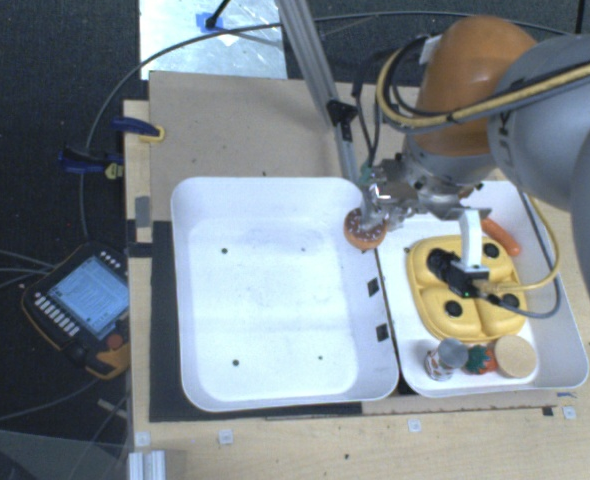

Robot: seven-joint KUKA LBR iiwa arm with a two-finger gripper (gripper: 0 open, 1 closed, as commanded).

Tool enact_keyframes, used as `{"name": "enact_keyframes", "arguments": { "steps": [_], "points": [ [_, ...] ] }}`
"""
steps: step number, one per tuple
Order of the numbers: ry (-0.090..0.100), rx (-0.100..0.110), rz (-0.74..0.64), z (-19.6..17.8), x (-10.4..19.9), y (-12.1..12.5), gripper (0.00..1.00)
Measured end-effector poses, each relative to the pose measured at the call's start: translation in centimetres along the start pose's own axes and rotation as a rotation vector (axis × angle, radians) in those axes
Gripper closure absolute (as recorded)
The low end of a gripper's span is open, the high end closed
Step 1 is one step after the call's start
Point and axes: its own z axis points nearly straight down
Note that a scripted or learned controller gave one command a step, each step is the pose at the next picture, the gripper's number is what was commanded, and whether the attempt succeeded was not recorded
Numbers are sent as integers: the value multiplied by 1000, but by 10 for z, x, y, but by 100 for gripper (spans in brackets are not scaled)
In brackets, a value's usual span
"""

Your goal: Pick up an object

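The gripper (pixel 375 211) is hovering with the round brown disc (pixel 363 231) lying just beside it at seven o'clock, and I cannot tell its grip.

You'll find the tool (pixel 378 206) over the shared rim between the two white bins, towards their far edge. A brown ring-shaped object (pixel 364 231) sits right under its tip, at the far right corner of the left bin (pixel 275 298); you can't tell whether it is gripped. In the right bin (pixel 560 353), a yellow moulded piece (pixel 470 303) with black spots lies in the middle. An orange stick (pixel 502 236) lies just beyond it, near the far edge. Along the near edge you have a grey metal item (pixel 445 356), a red-and-green bit (pixel 480 361) and a tan disc (pixel 516 358). A blue clamp (pixel 133 126) grips the left edge of the counter (pixel 235 128).
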Motion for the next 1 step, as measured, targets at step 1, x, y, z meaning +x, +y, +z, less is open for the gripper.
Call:
{"name": "enact_keyframes", "arguments": {
  "steps": [1],
  "points": [
    [0,0,-1,14,62,-6,100]
  ]
}}
